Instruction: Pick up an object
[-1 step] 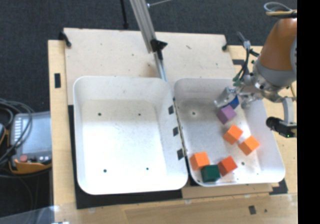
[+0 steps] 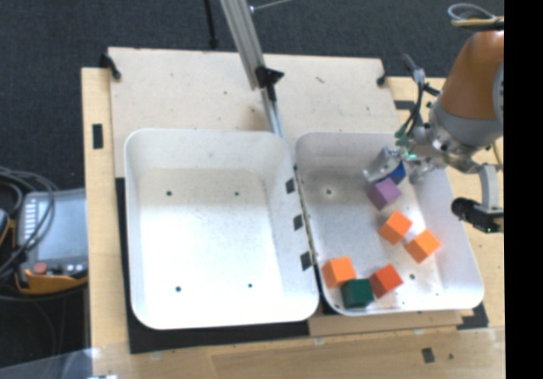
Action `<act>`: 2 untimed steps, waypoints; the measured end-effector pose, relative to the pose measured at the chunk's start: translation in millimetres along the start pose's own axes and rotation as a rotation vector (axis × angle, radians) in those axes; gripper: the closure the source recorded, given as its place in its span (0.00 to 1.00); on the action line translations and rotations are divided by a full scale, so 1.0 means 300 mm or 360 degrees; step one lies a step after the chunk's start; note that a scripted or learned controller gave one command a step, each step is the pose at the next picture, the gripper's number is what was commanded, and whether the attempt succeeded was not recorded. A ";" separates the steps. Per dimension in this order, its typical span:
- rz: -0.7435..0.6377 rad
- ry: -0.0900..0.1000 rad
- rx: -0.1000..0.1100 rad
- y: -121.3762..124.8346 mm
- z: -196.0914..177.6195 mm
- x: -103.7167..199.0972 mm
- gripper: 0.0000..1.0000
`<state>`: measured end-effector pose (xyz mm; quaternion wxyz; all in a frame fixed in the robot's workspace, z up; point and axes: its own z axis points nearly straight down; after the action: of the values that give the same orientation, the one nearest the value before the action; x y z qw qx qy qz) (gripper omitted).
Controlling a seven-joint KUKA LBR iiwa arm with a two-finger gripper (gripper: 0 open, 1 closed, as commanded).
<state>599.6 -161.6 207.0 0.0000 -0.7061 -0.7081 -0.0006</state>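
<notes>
The right bin [image 2: 327, 161] holds several small blocks. A purple cube [image 2: 384, 192] lies near its middle, with my gripper [image 2: 389, 167] just above and behind it at the bin's far right. A small blue piece [image 2: 397, 172] shows right under the gripper; whether it is a held block I cannot tell. Two orange cubes [image 2: 394, 226] [image 2: 422, 244] lie in front of the purple one. Another orange cube [image 2: 340, 270], a red-orange cube [image 2: 387, 279] and a dark green cube [image 2: 357, 292] sit along the bin's front edge.
The left bin [image 2: 144, 199] stands beside the right one, sharing a middle wall. A slanted metal pole [image 2: 242, 25] rises from the bench behind the bins. A device with cables [image 2: 42, 242] sits off the bench at the left.
</notes>
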 end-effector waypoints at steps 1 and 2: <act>0.0003 -0.0004 0.0007 0.001 0.141 0.007 0.00; 0.0001 -0.0016 -0.0013 0.026 0.267 0.010 0.00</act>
<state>607.4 -158.7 126.9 -0.0065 -0.7062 -0.7080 0.0000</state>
